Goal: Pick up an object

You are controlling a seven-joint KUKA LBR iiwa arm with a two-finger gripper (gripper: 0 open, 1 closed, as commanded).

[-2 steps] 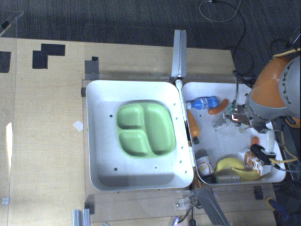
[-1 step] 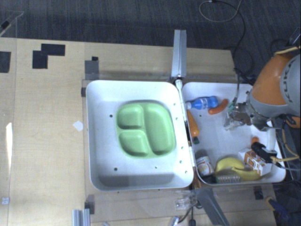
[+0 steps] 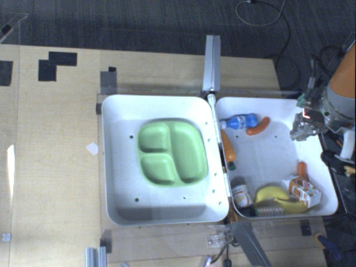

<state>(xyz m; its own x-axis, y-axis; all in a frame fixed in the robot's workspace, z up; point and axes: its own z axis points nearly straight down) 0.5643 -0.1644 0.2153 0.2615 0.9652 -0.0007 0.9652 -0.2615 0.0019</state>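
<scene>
Gripper (image 3: 303,131) at the right bin's (image 3: 261,171) three o'clock rim, grip state unreadable | nothing visibly held | approach step | carton (image 3: 305,190) at five o'clock, banana (image 3: 276,197) beside it | next: descend squarely over one.

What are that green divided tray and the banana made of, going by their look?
The green tray looks like moulded plastic: even colour, soft sheen, rounded compartments. The banana is probably a plastic toy, with flat yellow and a smooth surface, though real fruit cannot be ruled out.
</scene>
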